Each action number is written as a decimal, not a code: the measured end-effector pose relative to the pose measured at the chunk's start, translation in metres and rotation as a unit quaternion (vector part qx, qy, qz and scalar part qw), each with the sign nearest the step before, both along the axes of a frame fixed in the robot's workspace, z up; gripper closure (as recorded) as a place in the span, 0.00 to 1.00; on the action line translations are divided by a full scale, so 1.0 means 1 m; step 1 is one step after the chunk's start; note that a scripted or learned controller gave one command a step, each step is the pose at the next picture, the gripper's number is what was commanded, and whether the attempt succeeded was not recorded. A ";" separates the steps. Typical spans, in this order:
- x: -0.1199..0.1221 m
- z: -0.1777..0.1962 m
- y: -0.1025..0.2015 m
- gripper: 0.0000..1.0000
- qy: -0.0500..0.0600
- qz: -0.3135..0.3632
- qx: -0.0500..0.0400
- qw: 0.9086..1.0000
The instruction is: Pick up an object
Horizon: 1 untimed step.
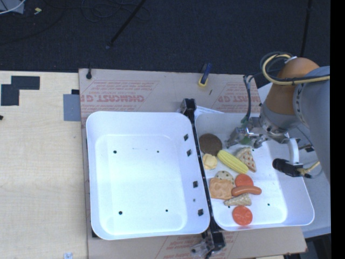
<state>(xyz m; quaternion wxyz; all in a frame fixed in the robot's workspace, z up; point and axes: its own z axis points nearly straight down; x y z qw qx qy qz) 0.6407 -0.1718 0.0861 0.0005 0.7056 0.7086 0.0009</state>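
Gripper (247, 135) sits low over the upper part of the right bin (291, 212), just above the food pile. Can't tell from this angle whether it's apart or closed: the metal parts blur together with something greenish at the tip. Could be a piece of toy food, could be part of the hardware. Not calling it a grasp.

Nearest items: a pizza-slice piece (247, 157) just below the gripper, the corn cob (232, 161) lying diagonally beside it, and a brown round piece (210, 143) to the left near the divider. None of them looks lifted; all seem to rest on the bin floor.

Further down the pile: a small yellow piece (209, 161), a cookie-like disc (223, 176), an orange flat piece (220, 189), a hot dog (246, 190) across a red round piece, a tan wedge (239, 200), and a red disc (242, 216) alone near the bottom edge. All clustered on the left half of the right bin, touching or overlapping.

Left bin (97, 144) holds nothing relevant to the pick.

Status, my read: arm is at or near the grasp position, pick not confirmed. Remaining: secure one item, most likely pizza slice or corn given proximity, then lift clear. Crowding is the risk.
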 end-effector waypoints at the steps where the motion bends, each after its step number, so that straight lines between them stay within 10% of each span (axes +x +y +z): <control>1: 0.004 0.002 -0.006 0.00 0.001 0.000 0.000 1.000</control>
